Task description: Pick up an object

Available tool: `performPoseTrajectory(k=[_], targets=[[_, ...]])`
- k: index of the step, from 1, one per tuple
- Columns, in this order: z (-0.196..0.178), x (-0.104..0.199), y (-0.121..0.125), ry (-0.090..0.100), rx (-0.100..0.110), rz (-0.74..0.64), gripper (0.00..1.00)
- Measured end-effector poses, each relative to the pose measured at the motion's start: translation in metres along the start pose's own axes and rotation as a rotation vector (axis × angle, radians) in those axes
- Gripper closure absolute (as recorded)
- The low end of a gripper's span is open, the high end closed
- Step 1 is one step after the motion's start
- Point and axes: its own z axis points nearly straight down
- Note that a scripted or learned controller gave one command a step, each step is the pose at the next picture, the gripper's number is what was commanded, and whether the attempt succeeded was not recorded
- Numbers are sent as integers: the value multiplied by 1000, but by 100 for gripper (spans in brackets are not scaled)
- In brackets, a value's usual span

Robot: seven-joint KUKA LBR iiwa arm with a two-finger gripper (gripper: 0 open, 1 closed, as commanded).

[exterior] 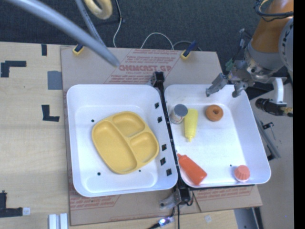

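We are seeing the arm [271,27] reaching in at the upper right of the frame, its hand [223,86] hanging over the top edge of the right bin [252,128] with its two fingers [213,87] spread apart and nothing between them. The nearest thing to pick is the brown doughnut [215,112], which is lying in the upper part of the right bin, just below the hand and apart from it. To the left of the doughnut a yellow bottle [190,123] is lying lengthwise, and just beside that bottle, toward the divider between the bins, a small grey round can [179,112] is sitting. Lower in the same bin an orange-red bottle [192,169] is resting against the bottom left edge, well apart from the hand, and a small pink-orange round object [242,173] is sitting in the bottom right corner. We are counting five loose things in the right bin: one doughnut, one yellow bottle, one can, one orange-red bottle and one small round object. The left bin [78,128] is holding a single yellow divided plate [125,141] with three compartments, lying flat near its centre. Both bins are sitting side by side on a cardboard sheet [143,68] on the wooden tabletop [28,142], two bins in all.
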Motion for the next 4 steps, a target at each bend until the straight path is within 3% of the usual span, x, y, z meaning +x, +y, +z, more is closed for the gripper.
performPoseTrajectory(k=[1,3,4], targets=[[-9,1,2,-3,-14,-3,0],[91,-3,-15,-2,-9,-3,0],[116,-9,-10,-16,-35,-1,0]])
